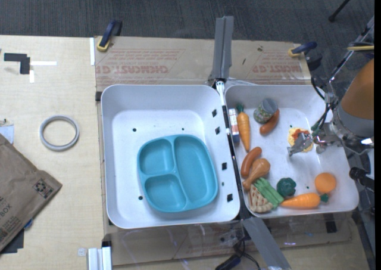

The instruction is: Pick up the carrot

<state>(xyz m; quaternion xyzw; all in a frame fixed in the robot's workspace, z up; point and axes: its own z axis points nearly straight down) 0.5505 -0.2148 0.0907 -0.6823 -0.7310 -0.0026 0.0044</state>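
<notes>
Carrot [302, 201] lies near the right bin's [351, 203] front wall; gripper [300, 145] hovers behind it, finger state unclear.

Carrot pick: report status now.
Gripper over right bin, nothing seen between fingers. One carrot by the divider, another at the near wall, both untouched. Broccoli crowds the near one.

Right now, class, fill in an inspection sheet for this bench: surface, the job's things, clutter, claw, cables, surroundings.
Surface: two white bins, left bin and right bin, on a wooden bench.
Job's things: one carrot at the right bin's left wall; another carrot near its front.
Clutter: blue divided plate in the left bin; sausages, orange, can in the right.
Claw: claw above the right bin, holding nothing.
Cables: nothing seen.
Surroundings: tape roll, cardboard.
</notes>
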